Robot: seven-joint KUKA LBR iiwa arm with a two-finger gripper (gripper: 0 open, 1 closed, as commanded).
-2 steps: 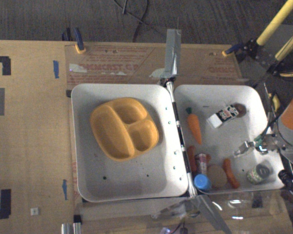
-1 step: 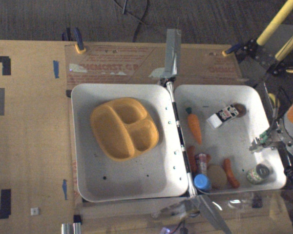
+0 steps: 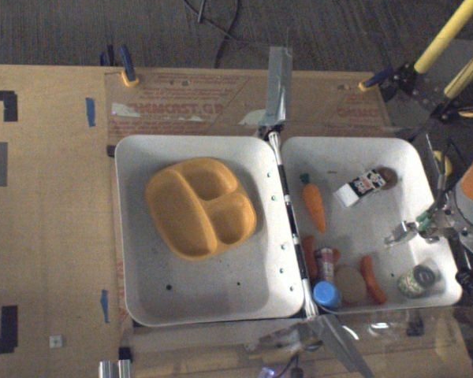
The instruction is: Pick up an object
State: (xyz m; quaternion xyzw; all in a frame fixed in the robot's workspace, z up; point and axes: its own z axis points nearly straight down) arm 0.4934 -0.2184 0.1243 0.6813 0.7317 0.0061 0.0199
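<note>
Tabletop [image 3: 47, 235] is tan board with black corner marks and blue tape bits on the left side. Two white bins sit side by side, touching along the middle seam.

Left bin [image 3: 142, 290]: holds one yellow-orange divided plate [image 3: 201, 207] with three compartments, sitting in the upper half, slightly rotated. A few dark specks on the bin floor below it.

Right bin [image 3: 351, 152]: carrot [image 3: 313, 203] near the left wall, green end pointing up. Right of it, a white and dark packet [image 3: 366, 184] lying tilted, toward the back. Along the front wall, left to right: a red item against the seam, a small bottle with red label [image 3: 325, 262], a blue cap [image 3: 326, 294] just below it, a tan round disc [image 3: 350, 284] touching the cap's right side, a red-orange sausage-shaped piece [image 3: 372, 279] leaning diagonally, then a small green-grey can [image 3: 417, 280] in the front right corner.

Gripper [image 3: 414, 231]: at the right side of the right bin, above the can, metal fingers pointing left. Nothing visibly between them. Cannot tell if the fingers are apart or together; too small and blurred. Arm body enters at the right edge.
</note>
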